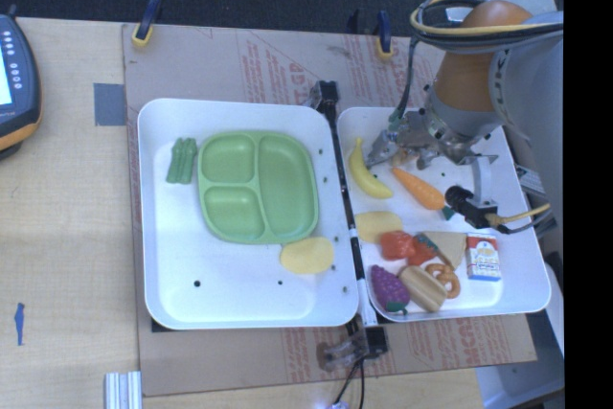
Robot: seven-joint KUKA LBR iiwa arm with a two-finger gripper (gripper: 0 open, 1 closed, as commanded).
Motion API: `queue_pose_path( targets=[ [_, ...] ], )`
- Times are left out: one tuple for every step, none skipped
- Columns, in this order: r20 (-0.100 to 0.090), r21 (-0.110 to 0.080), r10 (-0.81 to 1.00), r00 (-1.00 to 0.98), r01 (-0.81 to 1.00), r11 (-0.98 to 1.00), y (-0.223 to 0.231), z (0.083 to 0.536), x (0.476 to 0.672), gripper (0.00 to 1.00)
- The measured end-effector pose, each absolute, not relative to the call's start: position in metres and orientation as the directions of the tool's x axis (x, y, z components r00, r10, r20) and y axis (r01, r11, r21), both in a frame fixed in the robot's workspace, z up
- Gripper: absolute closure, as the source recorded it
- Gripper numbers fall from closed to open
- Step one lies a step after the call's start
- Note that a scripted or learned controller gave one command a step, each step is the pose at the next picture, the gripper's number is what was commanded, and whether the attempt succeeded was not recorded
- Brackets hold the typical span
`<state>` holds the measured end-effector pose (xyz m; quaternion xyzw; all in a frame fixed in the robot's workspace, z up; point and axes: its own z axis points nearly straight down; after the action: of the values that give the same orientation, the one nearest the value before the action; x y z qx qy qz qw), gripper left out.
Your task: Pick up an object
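My gripper (pixel 391 145) hangs low over the far left part of the right bin (pixel 522 302), under the grey wrist and orange band. It is just above the top of a yellow banana (pixel 369 177) and beside an orange carrot (pixel 420 189). Nothing can be seen held in it. Nearer the front of that bin lie a pale yellow piece (pixel 378 225), a red item (pixel 400 246), purple grapes (pixel 387 286), a brown pretzel (pixel 431 284) and a small red and white carton (pixel 484 259).
The left bin (pixel 163 292) holds a green divided plate (pixel 257 185), a green bean bundle (pixel 181 160) at its left and a yellow slice (pixel 306 255) near its front right. A black clamp (pixel 326 95) sits between the bins at the back. A pendant (pixel 14 81) lies far left.
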<state>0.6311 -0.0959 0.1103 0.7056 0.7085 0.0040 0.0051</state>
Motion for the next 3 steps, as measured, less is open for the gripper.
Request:
queue_pose_path(
  targets=[
    [-0.003, 0.012, 1.000, -0.004, 1.000, 0.004, -0.097, 0.121, 0.631, 1.00],
    [-0.003, 0.012, 1.000, -0.005, 1.000, 0.005, -0.097, 0.121, 0.631, 0.00],
    [-0.001, -0.002, 1.000, -0.007, 1.000, 0.007, -0.099, 0.091, 0.657, 0.00]
  ],
)
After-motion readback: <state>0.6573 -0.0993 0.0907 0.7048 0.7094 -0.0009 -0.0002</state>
